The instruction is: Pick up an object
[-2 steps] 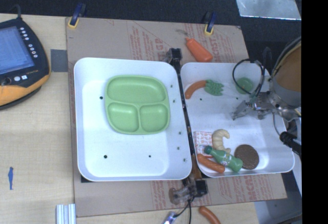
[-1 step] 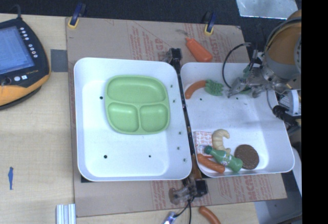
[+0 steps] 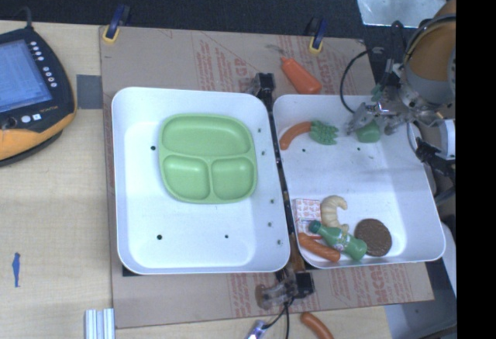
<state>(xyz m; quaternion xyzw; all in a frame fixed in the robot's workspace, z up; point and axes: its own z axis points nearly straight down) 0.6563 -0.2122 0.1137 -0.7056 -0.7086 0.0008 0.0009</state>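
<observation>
Camera view from above, at a slant, over two white bins side by side on the table [image 3: 62, 205].

Left bin [image 3: 139, 236]: one green divided plate [image 3: 208, 157], lying flat toward the far side.

Right bin [image 3: 403, 198]: toy carrot [image 3: 306, 131], orange body with green top, near the far left corner. Clustered at the near edge: small printed card [image 3: 308, 210], pale croissant-shaped piece [image 3: 334, 209], green bottle [image 3: 342, 240] lying on its side, orange sausage-like piece [image 3: 319, 247], round brown cookie [image 3: 374, 236].

Outside the bins: second orange carrot [image 3: 300, 75] on the cardboard behind the right bin; another orange piece [image 3: 316, 323] at the near edge of the table; tablet controller [image 3: 27, 93] at far left.

Gripper [image 3: 370, 125] low over the far right area of the right bin. Small green object [image 3: 370, 133] directly at the fingers, seemingly between them; fingers narrow, apparently closed on it, though contact unclear from the blur. Object just right of the toy carrot, well apart from the near-edge cluster.
</observation>
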